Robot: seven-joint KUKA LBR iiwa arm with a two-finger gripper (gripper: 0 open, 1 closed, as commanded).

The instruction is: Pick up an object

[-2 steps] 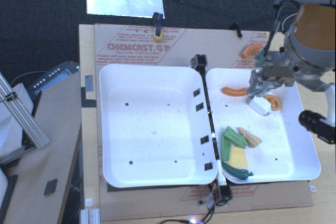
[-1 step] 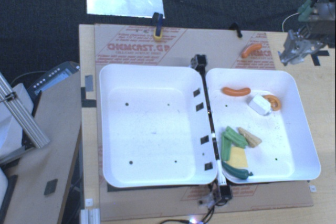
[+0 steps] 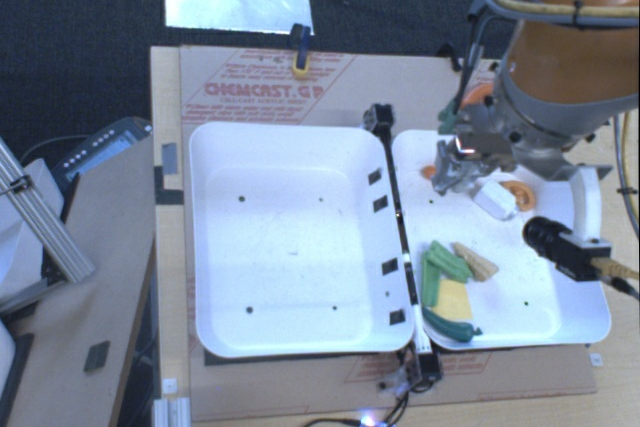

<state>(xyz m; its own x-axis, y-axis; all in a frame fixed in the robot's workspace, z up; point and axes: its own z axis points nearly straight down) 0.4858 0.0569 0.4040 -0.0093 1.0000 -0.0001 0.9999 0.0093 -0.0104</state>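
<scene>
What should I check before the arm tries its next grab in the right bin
1. Objects in right bin: ok, a green and yellow toy, a tan piece, a white block.
2. Gripper over right bin: ok, at its upper left.
3. Finger state: cannot tell.
4. Object held: cannot tell; none shows between the fingers.
5. Orange item free to grab: cannot tell, partly hidden by the arm.
6. Divider clearance: ok, gripper sits right of it.

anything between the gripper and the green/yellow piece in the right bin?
Camera view: mostly bare white bin floor between the gripper and the green and yellow piece. A small tan object lies just right of that line, beside the piece.
</scene>
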